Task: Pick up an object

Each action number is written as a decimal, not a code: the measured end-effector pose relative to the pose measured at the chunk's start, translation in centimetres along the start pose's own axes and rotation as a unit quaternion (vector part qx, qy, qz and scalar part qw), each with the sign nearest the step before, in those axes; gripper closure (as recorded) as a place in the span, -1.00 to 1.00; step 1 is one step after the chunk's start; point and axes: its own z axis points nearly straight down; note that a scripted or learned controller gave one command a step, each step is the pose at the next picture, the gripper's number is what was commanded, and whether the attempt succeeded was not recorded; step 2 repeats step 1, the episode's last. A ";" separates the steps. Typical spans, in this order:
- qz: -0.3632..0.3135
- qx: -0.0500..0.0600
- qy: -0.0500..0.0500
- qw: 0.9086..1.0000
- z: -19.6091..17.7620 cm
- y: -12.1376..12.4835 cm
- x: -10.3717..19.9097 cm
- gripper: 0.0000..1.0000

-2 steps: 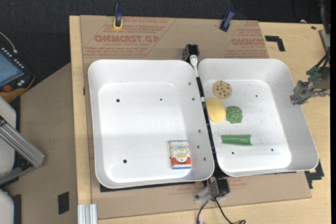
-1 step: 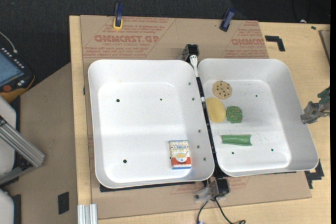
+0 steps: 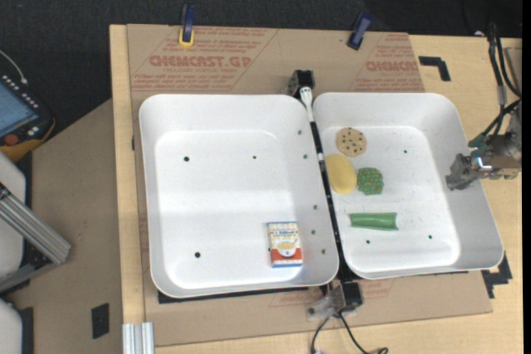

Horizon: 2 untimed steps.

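**Camera view: gripper at the right bin's edge, objects lying loose**

Camera view looks down on two white bins side by side on a brown board on the tabletop. The gripper sits at the right rim of the right bin, low over the wall; whether it is wide or narrow I cannot tell, and nothing is visible in it.

Four things lie in the right bin, all toward its left side and well apart from the gripper. A round cookie is farthest back. Just in front of it a yellow lemon-like piece lies near the dividing wall, with a green broccoli piece touching or just beside it. Nearer the front lies a flat green pod.

The left bin holds a small printed box near its front right corner.
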 end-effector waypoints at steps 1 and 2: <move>0.005 0.002 0.000 1.000 6.6 -0.2 -4.9 1.00; 0.005 0.002 0.000 1.000 6.6 -0.2 -4.9 1.00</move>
